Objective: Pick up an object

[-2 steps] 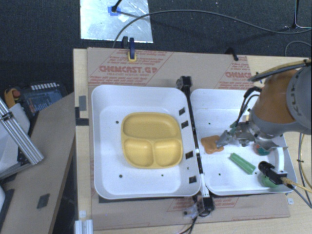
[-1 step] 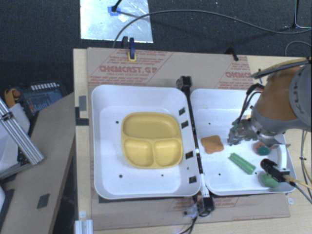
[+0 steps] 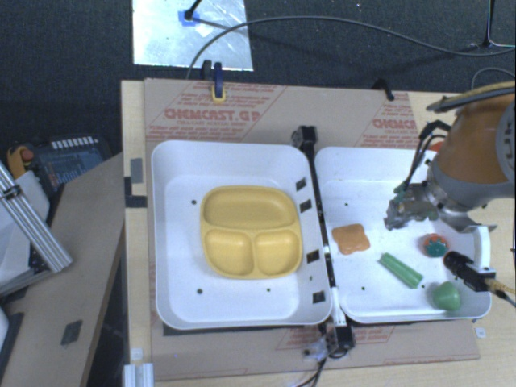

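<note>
While a yellow divided tray [image 3: 246, 230] sits in the left bin [image 3: 173, 176], the gripper [image 3: 401, 213], finger state unclear, hangs over the right bin [image 3: 355, 176] near an orange slab [image 3: 351, 239], probably light and flat, best pinched by its edges.

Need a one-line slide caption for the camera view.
KUKA gripper hovers in the right bin above an orange slice; yellow divided tray in the left bin.

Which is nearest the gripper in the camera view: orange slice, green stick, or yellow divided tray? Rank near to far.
From the gripper:
1. Orange slice, right bin, just below-left of the gripper.
2. Green stick, right bin, further down toward the front edge.
3. Yellow divided tray, left bin, across the divider.
</note>
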Tool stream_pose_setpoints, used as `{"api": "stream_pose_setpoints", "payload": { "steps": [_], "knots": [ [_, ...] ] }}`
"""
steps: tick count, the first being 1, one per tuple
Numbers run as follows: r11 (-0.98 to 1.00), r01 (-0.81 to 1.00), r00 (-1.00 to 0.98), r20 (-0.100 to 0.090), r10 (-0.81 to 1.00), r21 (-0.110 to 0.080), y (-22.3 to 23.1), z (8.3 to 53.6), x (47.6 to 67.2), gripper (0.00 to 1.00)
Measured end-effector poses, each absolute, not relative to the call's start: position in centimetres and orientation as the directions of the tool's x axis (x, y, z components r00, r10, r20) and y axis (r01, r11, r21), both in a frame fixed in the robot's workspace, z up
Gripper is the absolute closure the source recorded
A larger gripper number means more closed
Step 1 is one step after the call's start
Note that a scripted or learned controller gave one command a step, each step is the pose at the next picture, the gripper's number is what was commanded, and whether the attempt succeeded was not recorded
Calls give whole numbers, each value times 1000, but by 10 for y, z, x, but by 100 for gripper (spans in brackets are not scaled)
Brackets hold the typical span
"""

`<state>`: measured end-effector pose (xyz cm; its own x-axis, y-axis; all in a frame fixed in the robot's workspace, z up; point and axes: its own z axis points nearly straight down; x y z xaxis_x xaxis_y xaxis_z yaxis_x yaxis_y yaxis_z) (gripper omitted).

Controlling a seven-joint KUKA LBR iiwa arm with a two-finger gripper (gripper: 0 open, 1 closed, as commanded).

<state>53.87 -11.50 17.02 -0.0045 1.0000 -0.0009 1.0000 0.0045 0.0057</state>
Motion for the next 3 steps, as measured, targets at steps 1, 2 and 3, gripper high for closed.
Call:
{"api": "stream_pose_setpoints", "payload": {
  "steps": [1, 2, 3],
  "knots": [
    [4, 1000, -4, -2, 1000, 8, -121, 222, 549, 100],
    [4, 1000, -4, -2, 1000, 9, -125, 286, 551, 100],
    [10, 1000, -10, 2, 1000, 2, -69, 272, 559, 100]
  ]
}}
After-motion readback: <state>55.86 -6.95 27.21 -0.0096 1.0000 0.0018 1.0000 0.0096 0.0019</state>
